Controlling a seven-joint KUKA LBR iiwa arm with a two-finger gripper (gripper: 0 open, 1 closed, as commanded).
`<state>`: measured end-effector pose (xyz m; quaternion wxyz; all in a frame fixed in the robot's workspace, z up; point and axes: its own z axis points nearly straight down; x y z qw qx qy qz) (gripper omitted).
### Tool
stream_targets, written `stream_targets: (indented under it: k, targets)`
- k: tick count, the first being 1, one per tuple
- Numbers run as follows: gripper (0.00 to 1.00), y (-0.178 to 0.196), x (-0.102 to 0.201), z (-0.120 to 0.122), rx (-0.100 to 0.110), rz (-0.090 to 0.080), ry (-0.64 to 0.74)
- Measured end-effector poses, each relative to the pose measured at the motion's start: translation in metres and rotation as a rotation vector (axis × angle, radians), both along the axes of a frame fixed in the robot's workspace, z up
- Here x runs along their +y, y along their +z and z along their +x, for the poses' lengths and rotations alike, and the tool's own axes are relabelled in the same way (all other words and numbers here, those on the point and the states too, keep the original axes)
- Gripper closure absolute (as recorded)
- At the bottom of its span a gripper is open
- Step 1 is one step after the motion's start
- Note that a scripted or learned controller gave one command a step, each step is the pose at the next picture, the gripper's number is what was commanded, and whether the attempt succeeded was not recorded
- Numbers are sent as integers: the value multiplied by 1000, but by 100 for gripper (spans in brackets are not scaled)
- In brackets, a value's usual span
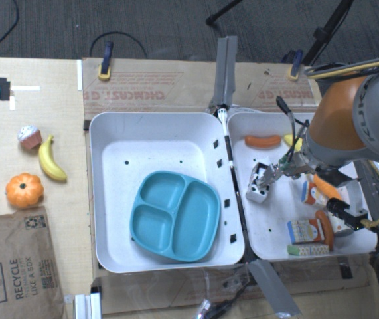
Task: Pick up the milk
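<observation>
The milk (301, 231), a small white and blue carton, lies on its side near the front of the right bin (269, 234). My gripper (257, 185) hangs low over the left part of that bin, up and to the left of the carton and apart from it. Nothing shows in its grasp. The grey arm with its orange band (335, 115) reaches in from the right and hides the bin's right side.
Also in the right bin are a sausage (263, 140), a yellow item (291, 140), an orange and white bottle (321, 191), a red-orange item (325, 226) beside the carton and a green strip (308, 250). A blue divided plate (176, 214) lies in the left bin (109, 178).
</observation>
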<state>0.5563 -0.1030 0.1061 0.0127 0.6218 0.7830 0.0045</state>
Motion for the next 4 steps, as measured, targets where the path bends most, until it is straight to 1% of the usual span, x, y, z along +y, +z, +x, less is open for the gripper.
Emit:
stream_targets:
  k: [1,2,3,4]
  targets:
    - [0,0,-2,71,-1,4,-26]
    - [100,15,0,74,-10,7,-19]
    - [0,14,0,74,-7,7,-20]
    - [0,1,-1,48,-7,-2,319]
